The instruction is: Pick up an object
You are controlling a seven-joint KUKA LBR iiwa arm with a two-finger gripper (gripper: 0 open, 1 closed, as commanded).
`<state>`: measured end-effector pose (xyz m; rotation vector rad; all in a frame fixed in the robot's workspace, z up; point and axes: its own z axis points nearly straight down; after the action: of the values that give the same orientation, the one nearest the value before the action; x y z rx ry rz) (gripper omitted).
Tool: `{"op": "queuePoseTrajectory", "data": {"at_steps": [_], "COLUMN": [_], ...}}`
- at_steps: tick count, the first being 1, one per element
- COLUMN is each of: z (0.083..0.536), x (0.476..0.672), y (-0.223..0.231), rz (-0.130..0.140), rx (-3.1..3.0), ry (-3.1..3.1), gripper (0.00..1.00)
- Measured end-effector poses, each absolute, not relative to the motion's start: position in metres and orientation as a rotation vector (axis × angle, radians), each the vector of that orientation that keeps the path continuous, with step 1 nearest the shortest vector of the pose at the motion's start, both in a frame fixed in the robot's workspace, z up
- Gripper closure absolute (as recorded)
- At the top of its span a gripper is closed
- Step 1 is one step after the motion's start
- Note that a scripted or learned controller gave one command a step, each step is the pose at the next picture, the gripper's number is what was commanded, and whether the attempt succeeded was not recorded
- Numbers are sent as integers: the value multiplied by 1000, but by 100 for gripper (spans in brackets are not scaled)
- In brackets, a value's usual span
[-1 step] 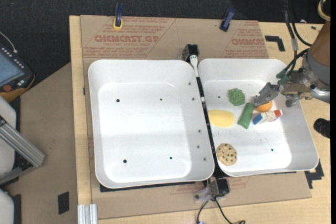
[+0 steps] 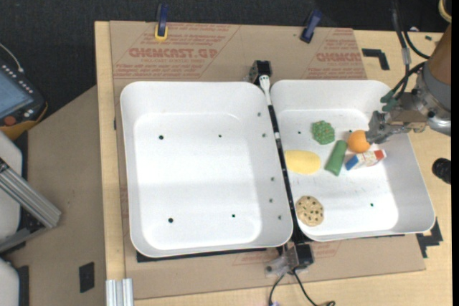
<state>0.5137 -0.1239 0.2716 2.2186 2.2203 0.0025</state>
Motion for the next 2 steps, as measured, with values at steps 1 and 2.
{"op": "queuePoseTrajectory", "data": {"at_steps": [1,2], "z": [386,353], "x": [479,479], "y": [-71,-15], "rz": [14,-3], "rx": [2207,2218], "ry": [2223,2231], "gripper": [100,100]}}
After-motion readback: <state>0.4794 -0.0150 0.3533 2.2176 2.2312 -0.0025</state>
